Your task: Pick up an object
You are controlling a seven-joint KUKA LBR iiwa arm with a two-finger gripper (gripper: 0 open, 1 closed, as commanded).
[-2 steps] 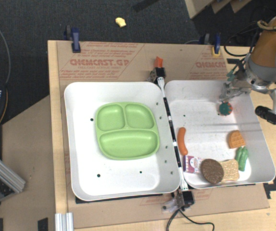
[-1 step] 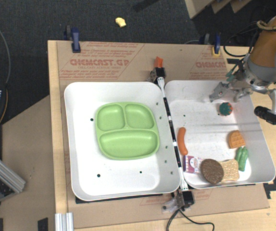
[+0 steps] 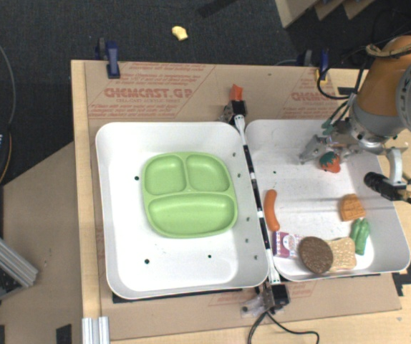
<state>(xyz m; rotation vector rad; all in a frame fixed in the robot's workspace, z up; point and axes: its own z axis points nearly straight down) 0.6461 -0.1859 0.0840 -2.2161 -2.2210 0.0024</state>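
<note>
Camera view: as the claw hung low over the right bin, I could not tell its state.
Object: a small red-and-green thing lay just beside it.
Risk: the claw might push it away.

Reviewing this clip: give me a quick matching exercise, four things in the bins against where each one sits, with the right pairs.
Things:
1. green divided plate
2. hot dog
3. brown round patty
4. small red item

Places:
A. right bin, near front edge
B. right bin, along the divider
C. middle of left bin
D. right bin, rear part, beside the gripper

Pairs: 1-C, 2-B, 3-A, 4-D
</note>
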